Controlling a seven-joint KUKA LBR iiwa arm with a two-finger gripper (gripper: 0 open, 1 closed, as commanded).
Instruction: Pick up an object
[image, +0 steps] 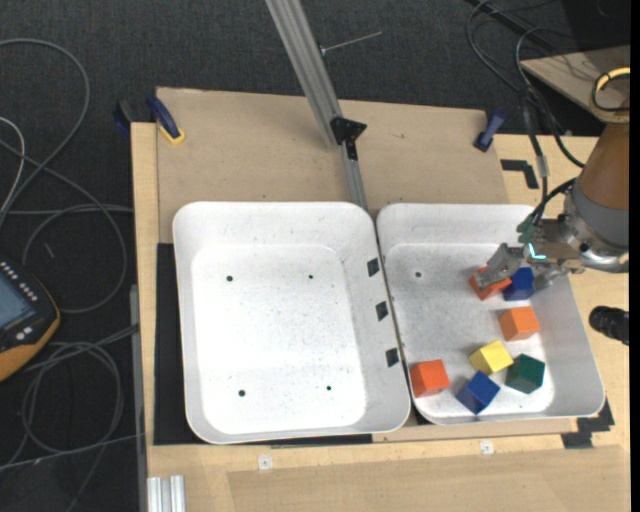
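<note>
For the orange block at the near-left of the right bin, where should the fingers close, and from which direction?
Come straight down on the orange block and close on two opposite side faces. It sits flat and apart from the yellow block and blue block, so its sides look free. The bin wall is close in front, so I'd probably grip its left and right faces.

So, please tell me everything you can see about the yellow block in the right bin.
The yellow block is a small cube, plain and matte, perhaps wood or plastic. It lies on the floor of the right bin, near the front, turned at an angle to the walls. A green block sits right beside it, a blue block just in front, an orange block just behind; whether they touch it I cannot tell. The gripper is farther back, apart from it.
</note>
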